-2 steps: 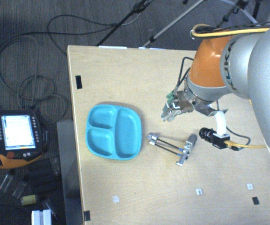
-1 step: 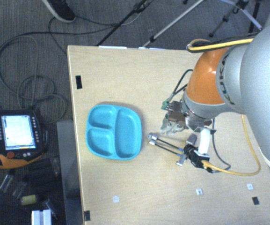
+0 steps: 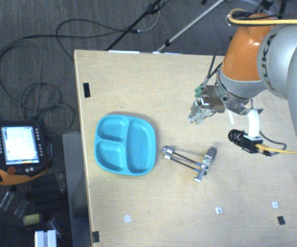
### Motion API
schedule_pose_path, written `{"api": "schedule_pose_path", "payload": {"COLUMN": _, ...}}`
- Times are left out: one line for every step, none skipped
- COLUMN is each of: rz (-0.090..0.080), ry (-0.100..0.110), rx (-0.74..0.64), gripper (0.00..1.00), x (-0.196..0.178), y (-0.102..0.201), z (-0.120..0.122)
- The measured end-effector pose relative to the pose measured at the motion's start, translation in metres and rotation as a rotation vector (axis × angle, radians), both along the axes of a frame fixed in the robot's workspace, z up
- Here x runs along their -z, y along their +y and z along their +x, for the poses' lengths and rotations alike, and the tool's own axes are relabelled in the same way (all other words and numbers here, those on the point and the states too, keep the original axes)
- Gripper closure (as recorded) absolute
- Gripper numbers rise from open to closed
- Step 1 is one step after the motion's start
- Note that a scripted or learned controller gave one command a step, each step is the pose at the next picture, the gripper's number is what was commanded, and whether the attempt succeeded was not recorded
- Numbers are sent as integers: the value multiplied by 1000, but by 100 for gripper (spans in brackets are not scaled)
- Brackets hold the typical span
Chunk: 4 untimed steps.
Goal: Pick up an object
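A blue divided plate (image 3: 126, 144) lies on the tan bench top, left of centre. To its right rests a metal tool with two parallel rods and a crosspiece, a clamp-like piece (image 3: 188, 161). My gripper (image 3: 198, 113) hangs from the grey and orange arm at the upper right, above and slightly right of the metal tool and apart from it. Nothing shows between its fingers.
A black connector with a yellow cable (image 3: 245, 140) sits right of the gripper. The bench's left edge (image 3: 82, 138) drops to a dark floor with cables and a teach pendant (image 3: 18, 147). Small markers dot the bench's lower right.
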<state>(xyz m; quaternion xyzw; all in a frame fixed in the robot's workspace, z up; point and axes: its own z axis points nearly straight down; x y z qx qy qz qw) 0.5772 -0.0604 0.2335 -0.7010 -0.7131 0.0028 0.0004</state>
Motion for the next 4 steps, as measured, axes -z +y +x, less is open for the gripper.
{"api": "schedule_pose_path", "payload": {"rz": 0, "ry": 1, "rx": 102, "gripper": 100, "x": 29, "y": 44, "z": -21}}
{"api": "schedule_pose_path", "payload": {"rz": 0, "ry": 2, "rx": 102, "gripper": 0, "x": 28, "y": 44, "z": -21}}
{"api": "schedule_pose_path", "payload": {"rz": -2, "ry": 2, "rx": 479, "gripper": 0, "x": 53, "y": 28, "z": -12}}
{"api": "schedule_pose_path", "payload": {"rz": -4, "ry": -2, "rx": 583, "gripper": 0, "x": -44, "y": -12, "z": -2}}
